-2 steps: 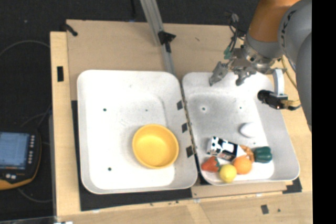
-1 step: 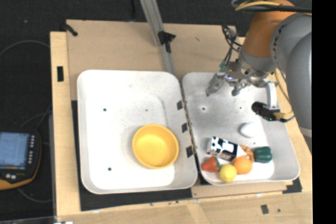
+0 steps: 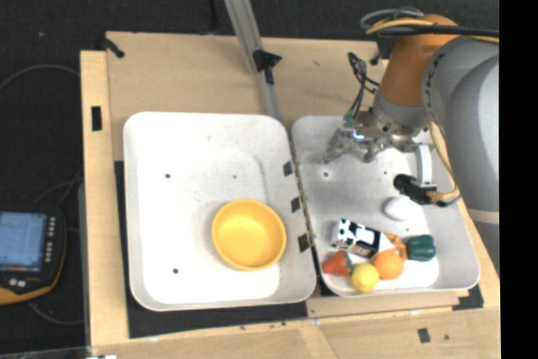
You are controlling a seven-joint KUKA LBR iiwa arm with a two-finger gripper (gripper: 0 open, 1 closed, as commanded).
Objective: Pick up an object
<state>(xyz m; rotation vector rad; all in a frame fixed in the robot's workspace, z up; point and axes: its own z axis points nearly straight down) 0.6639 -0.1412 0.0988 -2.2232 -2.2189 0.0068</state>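
Over the right bin (image 3: 313, 149), toward its twelve o'clock edge, the gripper (image 3: 360, 140) is hanging with its two fingers spread apart and nothing between them. Toys are lying bunched at the bin's six o'clock end: a black-and-white block (image 3: 356, 237), a red piece (image 3: 336, 263), a yellow ball (image 3: 365, 277), an orange ball (image 3: 388, 264) and a green piece (image 3: 419, 247). A white egg-shaped thing (image 3: 398, 207) is sitting at three o'clock from the bin's middle. A yellow bowl (image 3: 248, 234) is resting in the left bin (image 3: 168, 147), toward its five o'clock corner.
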